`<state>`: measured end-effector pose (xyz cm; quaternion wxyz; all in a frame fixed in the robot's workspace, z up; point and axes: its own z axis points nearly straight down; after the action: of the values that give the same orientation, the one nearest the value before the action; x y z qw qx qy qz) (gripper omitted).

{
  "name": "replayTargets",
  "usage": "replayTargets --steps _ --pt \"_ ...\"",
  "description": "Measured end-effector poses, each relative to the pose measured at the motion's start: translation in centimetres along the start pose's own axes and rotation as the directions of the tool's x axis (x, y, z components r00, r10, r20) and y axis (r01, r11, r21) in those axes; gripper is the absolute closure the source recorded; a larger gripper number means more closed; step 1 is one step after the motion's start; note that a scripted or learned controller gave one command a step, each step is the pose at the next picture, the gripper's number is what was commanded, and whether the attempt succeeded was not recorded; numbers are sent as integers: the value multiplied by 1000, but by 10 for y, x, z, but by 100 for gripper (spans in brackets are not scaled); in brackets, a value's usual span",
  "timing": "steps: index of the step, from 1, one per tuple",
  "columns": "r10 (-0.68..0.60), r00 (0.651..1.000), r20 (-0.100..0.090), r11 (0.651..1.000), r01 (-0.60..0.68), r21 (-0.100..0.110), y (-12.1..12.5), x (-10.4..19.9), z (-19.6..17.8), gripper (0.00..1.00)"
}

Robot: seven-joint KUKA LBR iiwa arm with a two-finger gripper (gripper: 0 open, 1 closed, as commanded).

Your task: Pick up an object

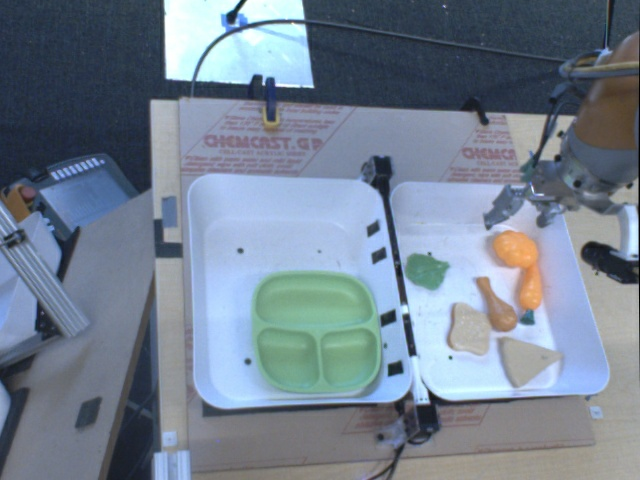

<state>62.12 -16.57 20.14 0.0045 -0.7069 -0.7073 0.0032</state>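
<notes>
5 toy foods lie in the right bin (pixel 575 298): orange (pixel 515 249), carrot (pixel 530 288), drumstick (pixel 494 305), bread (pixel 470 329), lettuce (pixel 427 270).

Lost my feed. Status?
Gripper jaws open, empty, above right bin's far end. Orange just below it, untouched. Carrot close beside.

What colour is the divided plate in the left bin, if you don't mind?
Light green; the divided plate shows clearly in the camera view.

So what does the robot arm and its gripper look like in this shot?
The arm is grey with a broad orange band above the wrist. Thin dark cables run down alongside it. Its gripper is grey metal with two short fingers, one angled outward. A black fitting sits just below.
</notes>
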Motion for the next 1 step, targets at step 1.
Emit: replayTargets --steps 1 --pt "-3 1000 2 1000 3 -12 3 0 -7 0"
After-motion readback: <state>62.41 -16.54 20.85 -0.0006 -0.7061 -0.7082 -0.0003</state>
